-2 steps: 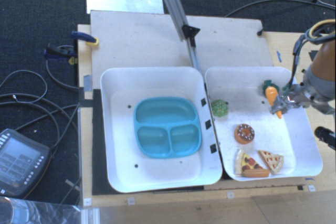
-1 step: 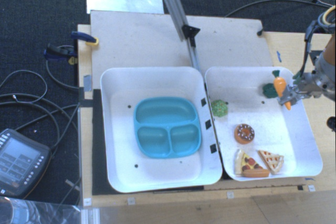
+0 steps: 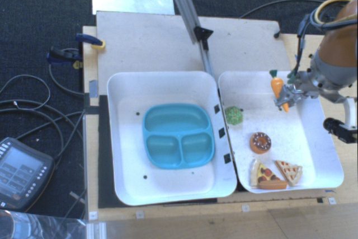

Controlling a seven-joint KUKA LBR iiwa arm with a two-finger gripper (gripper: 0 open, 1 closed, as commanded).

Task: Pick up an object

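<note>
Two shallow white bins [image 3: 168, 193] share the bench as the grey gripper [image 3: 286, 97] clamps an orange toy carrot [image 3: 277, 87] near the right bin's far edge, a shallow off-centre hold that may slip.

A single camera was fixed above the bench [image 3: 145, 36] and looked down on it at a slant, so the bench's far edge lay toward the top of the frame and its near edge ran along the bottom. It stood far enough back to take in both white bins whole: the left bin [image 3: 120, 120] filled the lower centre and the right bin [image 3: 327, 162] the lower right. Dark floor [image 3: 39, 3] with loose cables showed down the left side and across the upper corners. The arm [image 3: 338, 45] came in at the right edge, cut off by the frame
</note>
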